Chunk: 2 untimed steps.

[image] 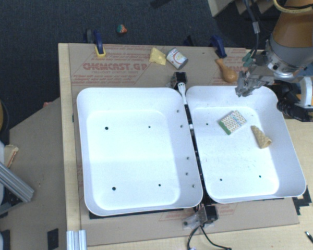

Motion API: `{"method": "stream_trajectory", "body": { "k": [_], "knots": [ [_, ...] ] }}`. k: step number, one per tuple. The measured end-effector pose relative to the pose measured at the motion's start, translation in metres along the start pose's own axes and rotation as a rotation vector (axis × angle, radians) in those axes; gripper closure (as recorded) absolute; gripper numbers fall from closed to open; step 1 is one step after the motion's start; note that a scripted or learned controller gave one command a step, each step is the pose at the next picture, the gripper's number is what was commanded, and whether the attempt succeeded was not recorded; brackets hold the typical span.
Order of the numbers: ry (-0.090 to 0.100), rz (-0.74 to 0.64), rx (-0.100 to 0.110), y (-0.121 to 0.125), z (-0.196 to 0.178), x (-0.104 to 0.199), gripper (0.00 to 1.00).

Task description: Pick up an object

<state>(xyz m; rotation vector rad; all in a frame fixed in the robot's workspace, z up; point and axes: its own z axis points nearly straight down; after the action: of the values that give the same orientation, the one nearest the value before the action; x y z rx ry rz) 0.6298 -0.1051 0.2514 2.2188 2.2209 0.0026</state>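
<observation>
In the right bin [281, 184] lie two objects: a flat patterned green-edged pad [232, 122] near the middle of its far half, and a tan cone-shaped piece [261, 136] to the right of it. My gripper [245, 89] hangs over the far rim of the right bin, up and to the right of the pad, well apart from both objects. Nothing shows between its fingers.
The left bin [94, 191] lies beside the right one. On the board behind the bins sit a yellow wedge [157, 57], a small white box [177, 58], a tan pear-shaped toy [227, 71] and blue clamps [98, 42]. A black part [179, 79] sits between the bins' far corners.
</observation>
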Motion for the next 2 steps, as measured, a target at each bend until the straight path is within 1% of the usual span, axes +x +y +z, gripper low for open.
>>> {"method": "stream_trajectory", "body": {
  "k": [1, 2],
  "knots": [
    [-0.002, 0.010, 0.004, -0.064, -0.029, -0.081, 1.00],
    [-0.005, 0.005, -0.005, -0.081, -0.085, -0.122, 1.00]
  ]
}}
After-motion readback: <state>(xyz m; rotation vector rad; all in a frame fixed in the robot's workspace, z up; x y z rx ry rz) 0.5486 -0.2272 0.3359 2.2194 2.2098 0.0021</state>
